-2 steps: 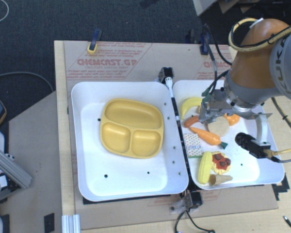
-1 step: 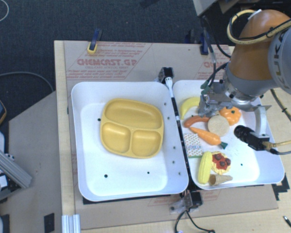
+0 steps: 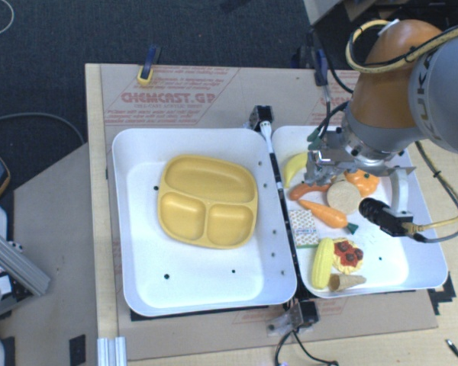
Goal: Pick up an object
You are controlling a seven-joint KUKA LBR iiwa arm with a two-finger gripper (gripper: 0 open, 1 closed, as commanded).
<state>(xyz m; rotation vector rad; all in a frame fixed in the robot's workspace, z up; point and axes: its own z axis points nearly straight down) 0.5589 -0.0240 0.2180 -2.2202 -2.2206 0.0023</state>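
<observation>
My gripper (image 3: 317, 175) reaches down into the right bin (image 3: 412, 269), its tip among the toy foods near the bin's upper left. Just below it lie an orange carrot (image 3: 323, 213) and a red-orange piece (image 3: 301, 191). A yellow banana-like piece (image 3: 294, 167) sits to its left, a round beige disc (image 3: 342, 197) to its right, and an orange piece (image 3: 363, 181) further right. Nearer the front are a corn cob (image 3: 322, 262), a pizza slice (image 3: 346, 256) and a checked wafer (image 3: 303, 226). The arm's body hides part of the bin's back.
The left bin (image 3: 137, 227) holds a yellow three-compartment plate (image 3: 208, 201). A black cable and connector (image 3: 382, 216) hang from the arm over the right bin. A clamp (image 3: 261, 117) sits on the divider between the bins.
</observation>
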